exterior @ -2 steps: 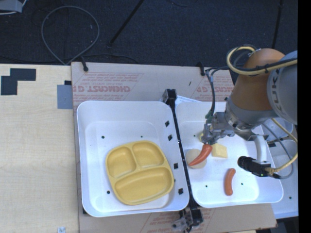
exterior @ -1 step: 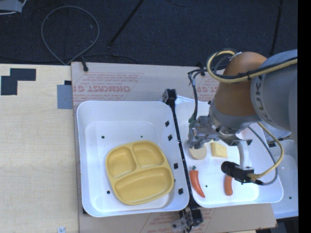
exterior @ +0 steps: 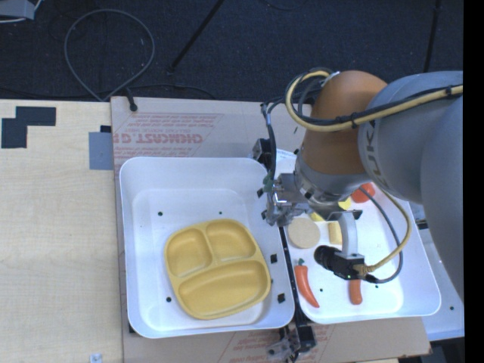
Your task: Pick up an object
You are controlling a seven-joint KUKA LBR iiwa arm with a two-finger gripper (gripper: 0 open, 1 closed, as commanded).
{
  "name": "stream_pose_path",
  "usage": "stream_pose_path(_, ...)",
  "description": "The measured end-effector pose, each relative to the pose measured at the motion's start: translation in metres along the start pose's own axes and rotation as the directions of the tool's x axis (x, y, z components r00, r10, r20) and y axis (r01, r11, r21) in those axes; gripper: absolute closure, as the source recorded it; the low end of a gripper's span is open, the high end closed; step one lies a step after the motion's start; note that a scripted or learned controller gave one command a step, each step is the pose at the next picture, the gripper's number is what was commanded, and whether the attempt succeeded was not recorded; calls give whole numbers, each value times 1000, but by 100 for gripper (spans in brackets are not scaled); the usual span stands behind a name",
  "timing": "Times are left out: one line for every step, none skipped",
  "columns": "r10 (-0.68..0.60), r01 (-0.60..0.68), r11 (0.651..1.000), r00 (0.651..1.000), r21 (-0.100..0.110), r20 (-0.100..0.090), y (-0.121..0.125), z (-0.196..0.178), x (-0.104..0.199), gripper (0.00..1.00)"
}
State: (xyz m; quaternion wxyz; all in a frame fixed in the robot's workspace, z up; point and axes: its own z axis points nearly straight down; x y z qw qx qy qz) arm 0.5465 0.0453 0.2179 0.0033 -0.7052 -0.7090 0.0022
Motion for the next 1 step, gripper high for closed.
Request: stream_pose_path(-1, 1, 1000, 1000, 1, 1, -6, -9, 54, 100)
